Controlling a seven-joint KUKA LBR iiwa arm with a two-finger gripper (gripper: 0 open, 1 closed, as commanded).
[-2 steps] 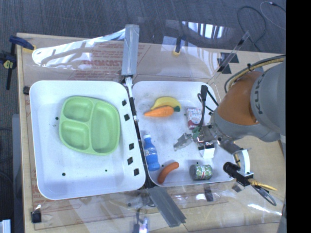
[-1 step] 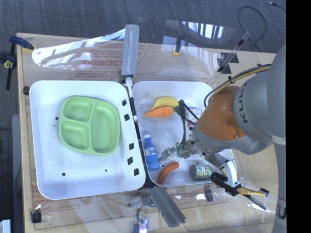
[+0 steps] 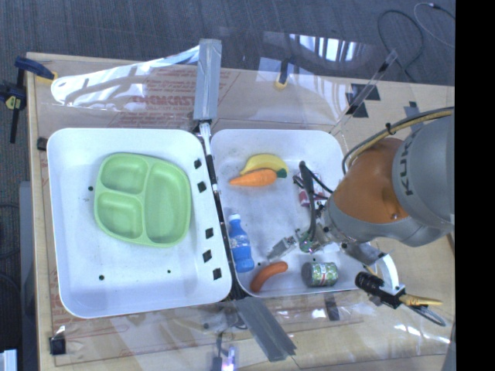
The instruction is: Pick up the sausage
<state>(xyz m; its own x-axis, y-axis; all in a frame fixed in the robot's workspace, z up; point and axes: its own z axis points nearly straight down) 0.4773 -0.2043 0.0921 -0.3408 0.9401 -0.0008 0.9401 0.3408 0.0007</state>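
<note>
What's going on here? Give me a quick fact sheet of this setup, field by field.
left bin: holds a green divided plate
right bin: sausage, blue bottle, carrot, banana, green can
gripper: low over the right bin, above the sausage, nothing between its fingers
sausage: lying at the near edge, beside the bottle

Bare floor in the right bin (image 3: 267, 141) lies above the sausage (image 3: 267, 274), flanked by bottle (image 3: 240, 243) and can (image 3: 319, 273).
</note>
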